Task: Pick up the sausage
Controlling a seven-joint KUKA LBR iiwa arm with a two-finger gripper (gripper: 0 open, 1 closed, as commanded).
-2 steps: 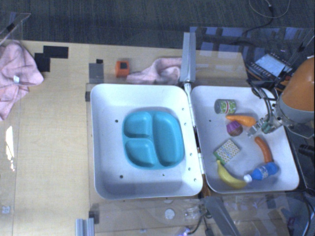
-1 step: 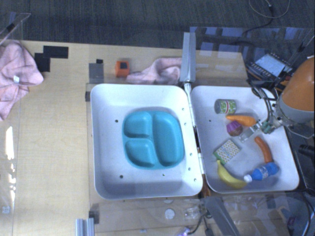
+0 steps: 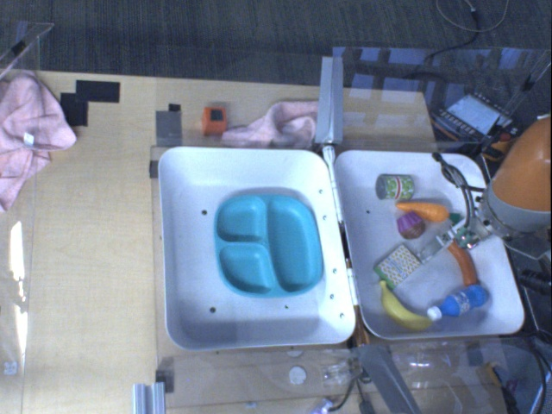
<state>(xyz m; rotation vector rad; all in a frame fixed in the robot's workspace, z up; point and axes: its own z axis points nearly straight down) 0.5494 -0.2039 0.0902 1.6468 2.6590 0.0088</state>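
The sausage (image 3: 467, 266) is a short reddish-orange link lying in the right bin (image 3: 371, 313), near its right wall and just above a blue bottle. My gripper (image 3: 444, 245) reaches in from the right and hangs low over the bin, directly at the sausage's upper left end. The gripper's metal tip points left toward a patterned box. Part of the sausage's top end is hidden under the gripper.
Around the sausage in the right bin lie a blue bottle (image 3: 460, 302), a banana (image 3: 402, 310), a patterned box (image 3: 398, 265), a purple item (image 3: 410, 225), a carrot (image 3: 423, 210) and a green can (image 3: 395, 186). The left bin holds a blue divided plate (image 3: 269, 244).
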